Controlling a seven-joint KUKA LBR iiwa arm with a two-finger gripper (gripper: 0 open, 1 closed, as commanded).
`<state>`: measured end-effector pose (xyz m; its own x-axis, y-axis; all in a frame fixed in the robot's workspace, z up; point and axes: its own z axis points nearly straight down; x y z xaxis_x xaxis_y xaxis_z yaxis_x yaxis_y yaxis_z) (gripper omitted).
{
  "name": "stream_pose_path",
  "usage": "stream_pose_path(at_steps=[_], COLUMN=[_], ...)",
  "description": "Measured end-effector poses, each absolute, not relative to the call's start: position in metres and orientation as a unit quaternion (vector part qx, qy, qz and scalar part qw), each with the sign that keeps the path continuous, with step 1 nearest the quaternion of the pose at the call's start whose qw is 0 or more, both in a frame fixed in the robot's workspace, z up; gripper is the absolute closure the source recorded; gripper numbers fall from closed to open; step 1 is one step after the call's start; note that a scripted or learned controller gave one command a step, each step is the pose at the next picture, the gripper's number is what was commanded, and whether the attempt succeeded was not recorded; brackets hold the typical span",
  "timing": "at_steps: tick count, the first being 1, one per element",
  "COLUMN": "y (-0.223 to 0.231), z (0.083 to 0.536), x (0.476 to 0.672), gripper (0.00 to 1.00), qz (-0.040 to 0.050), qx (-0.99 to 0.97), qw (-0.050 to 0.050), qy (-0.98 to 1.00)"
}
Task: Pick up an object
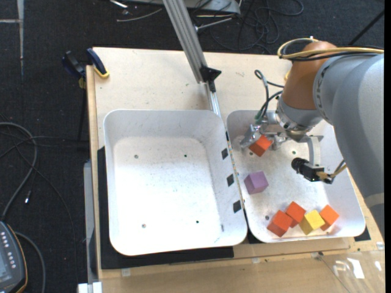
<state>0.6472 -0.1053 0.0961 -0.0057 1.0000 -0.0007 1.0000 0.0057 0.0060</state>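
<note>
My gripper [261,140] hangs over the back left part of the right bin [342,182], shut on an orange cube [261,146] that shows between its metal fingers. A purple cube [256,182] lies on the bin floor just in front of it. Along the bin's front edge sit a red-orange cube [281,223], another orange cube [295,212], a yellow cube [311,221] and one more orange cube [328,215], close together.
The left bin [162,182] lies beside the right one, sharing a raised rim. A slanted metal rail [186,32] runs from the back down to the bins' junction. A black fitting with cable [308,170] hangs under the arm's wrist over the right bin.
</note>
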Motion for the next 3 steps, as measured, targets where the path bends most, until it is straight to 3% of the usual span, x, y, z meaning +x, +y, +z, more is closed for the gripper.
stream_pose_path(at_steps=[1, 2, 3], y=[-0.107, -0.107, -0.112], z=[0.103, 0.105, 0.095], x=[0.641, 0.645, 0.634], gripper=[1.0, 0.0, 0.0], qz=[-0.0049, -0.0007, -0.001], qx=[0.706, 0.705, 0.707], qw=[-0.006, 0.001, 0.0], qy=[0.709, 0.709, 0.707])
